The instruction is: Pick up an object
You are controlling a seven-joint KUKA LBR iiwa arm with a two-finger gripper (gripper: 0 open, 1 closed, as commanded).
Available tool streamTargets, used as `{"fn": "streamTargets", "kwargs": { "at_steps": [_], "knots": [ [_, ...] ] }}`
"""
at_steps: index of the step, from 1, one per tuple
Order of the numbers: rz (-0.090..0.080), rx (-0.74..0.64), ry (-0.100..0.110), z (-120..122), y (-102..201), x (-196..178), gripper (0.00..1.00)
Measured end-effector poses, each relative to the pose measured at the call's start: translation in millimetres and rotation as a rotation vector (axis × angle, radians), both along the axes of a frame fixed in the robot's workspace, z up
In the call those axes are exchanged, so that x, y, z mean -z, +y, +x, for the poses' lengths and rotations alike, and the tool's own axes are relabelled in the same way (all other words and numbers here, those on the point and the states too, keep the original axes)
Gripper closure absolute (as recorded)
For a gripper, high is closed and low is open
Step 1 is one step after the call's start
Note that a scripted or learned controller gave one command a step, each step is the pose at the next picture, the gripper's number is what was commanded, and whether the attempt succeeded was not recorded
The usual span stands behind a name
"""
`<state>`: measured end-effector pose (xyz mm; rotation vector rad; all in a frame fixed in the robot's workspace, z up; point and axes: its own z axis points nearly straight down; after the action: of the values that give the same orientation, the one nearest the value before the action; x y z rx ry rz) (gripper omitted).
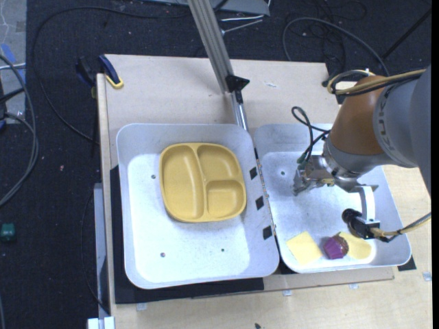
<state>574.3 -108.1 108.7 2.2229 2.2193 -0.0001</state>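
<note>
Camera view, bench: a tan bench top (288, 81) is lying under everything, bearing two shallow white bins side by side on dark flooring strewn with cables.
Left bin: the left bin (140, 252) is sitting at the picture's left and centre, its right rim touching or slightly overlapping the neighbouring bin along a seam marked with small black tabs.
Right bin: the right bin (288, 204) is sitting at the picture's right, narrower in view, with the arm hanging over its upper half.
Arm: the grey arm (405, 122) is reaching in from the right, its orange band (357, 118) showing above the wrist, and black cables are looping around it.
Plate: a yellow divided plate (202, 182) is lying flat in the upper middle of the left bin, three compartments facing up, well apart from the gripper.
Gripper: the gripper (302, 182) is pointing down over the upper left part of the right bin; the jaws are too dark and small to judge, so I cannot tell whether they are apart or together.
Yellow block: a flat yellow block (304, 247) is resting near the right bin's front rim, well below the gripper.
Pale yellow piece: a pale yellow piece (361, 249) is lying by the front right corner.
Purple object: a small purple object (335, 247) is sitting between the yellow block and the pale yellow piece, touching or just beside the latter.
</note>
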Motion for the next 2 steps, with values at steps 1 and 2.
{"fn": "streamTargets", "kwargs": {
  "at_steps": [1, 2],
  "knots": [
    [-0.001, -0.004, -0.004, 1.1, 3.9, -43.1, 1.0],
    [-0.001, -0.004, -0.005, 1.2, 9.1, -87.1, 1.0]
  ]
}}
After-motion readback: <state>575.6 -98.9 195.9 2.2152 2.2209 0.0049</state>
